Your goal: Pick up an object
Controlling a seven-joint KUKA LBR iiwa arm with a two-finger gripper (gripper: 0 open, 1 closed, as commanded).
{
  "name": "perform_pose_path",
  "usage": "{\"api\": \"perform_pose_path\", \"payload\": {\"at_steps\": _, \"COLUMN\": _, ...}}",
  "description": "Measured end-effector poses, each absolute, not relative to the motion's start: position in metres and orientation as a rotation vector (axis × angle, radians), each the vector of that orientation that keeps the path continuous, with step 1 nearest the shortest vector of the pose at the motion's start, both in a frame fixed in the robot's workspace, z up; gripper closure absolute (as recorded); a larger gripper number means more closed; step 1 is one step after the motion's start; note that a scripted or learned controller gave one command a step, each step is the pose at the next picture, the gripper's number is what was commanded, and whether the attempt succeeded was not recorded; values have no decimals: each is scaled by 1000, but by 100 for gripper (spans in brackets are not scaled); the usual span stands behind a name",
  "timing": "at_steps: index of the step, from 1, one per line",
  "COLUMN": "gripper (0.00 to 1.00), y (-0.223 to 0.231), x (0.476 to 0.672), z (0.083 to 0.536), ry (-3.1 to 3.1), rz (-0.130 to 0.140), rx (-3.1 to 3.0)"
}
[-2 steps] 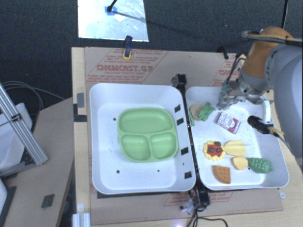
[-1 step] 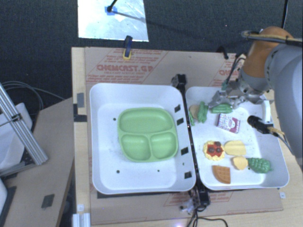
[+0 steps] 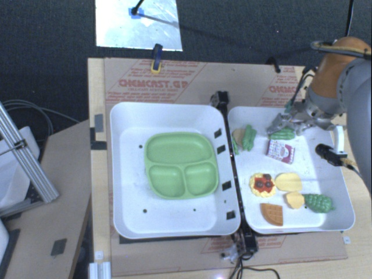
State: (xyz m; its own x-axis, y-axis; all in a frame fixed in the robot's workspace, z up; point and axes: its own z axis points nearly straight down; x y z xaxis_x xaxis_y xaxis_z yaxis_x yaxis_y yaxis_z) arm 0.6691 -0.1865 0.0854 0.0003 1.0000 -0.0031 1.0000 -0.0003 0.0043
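- Grey arm (image 3: 349, 77) with orange band: enters at the upper right of the frame, reaching down into the right white bin (image 3: 343, 199).
- Gripper (image 3: 289, 125): low in the upper part of that bin, directly over a small green leafy toy (image 3: 283, 135); whether the fingers are wide, narrow or holding it cannot be told.
- Same bin, other contents: green pickle-shaped toy (image 3: 249, 137) at the left wall, red-and-white packet (image 3: 280, 150), round pizza toy (image 3: 262, 185), two yellow pieces (image 3: 289, 182), green bumpy toy (image 3: 318, 203), brown waffle piece (image 3: 272, 214).
- Left white bin (image 3: 125, 208): holds a light green divided plastic tray (image 3: 180, 164).
- Counter (image 3: 70, 156): carries both bins side by side.
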Motion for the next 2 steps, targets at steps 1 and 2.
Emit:
{"api": "perform_pose_path", "payload": {"at_steps": 1, "gripper": 100, "y": -185, "x": 671, "z": 98, "ry": 2221, "rz": 3, "rx": 2208}}
{"api": "perform_pose_path", "payload": {"at_steps": 2, "gripper": 100, "y": -115, "x": 637, "z": 147, "ry": 2229, "rz": 6, "rx": 2210}}
